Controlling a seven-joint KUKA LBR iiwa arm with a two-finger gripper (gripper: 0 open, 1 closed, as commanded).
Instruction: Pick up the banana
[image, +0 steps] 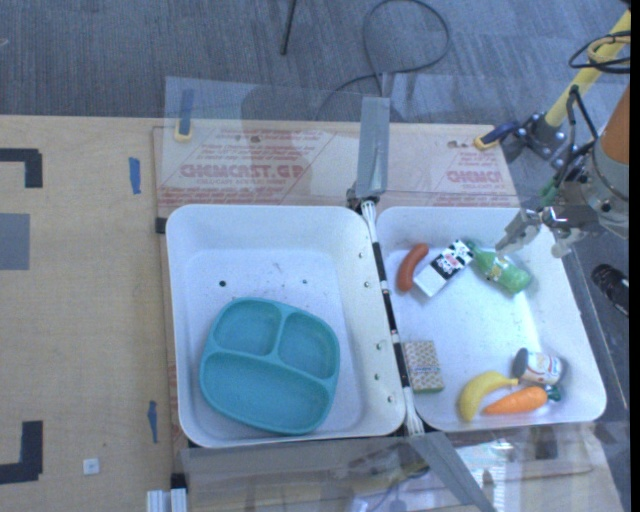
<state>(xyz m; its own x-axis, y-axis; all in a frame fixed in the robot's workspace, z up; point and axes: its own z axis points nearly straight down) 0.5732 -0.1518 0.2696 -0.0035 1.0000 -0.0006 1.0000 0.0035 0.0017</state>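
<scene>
The yellow banana (479, 393) lies near the front edge of the right bin (470, 325), its curved back touching an orange carrot (517, 401). My gripper (539, 234) hovers over the bin's far right corner, well behind the banana. Its two fingers are spread apart, open, with nothing between them. A green object (504, 272) sits just below and left of the fingertips.
The right bin also holds a red sausage (411, 267), a black-and-white carton (447, 266), a small box (424, 365) by the divider and a small can (540, 367) behind the carrot. A teal divided plate (270, 365) lies in the left bin (200, 250).
</scene>
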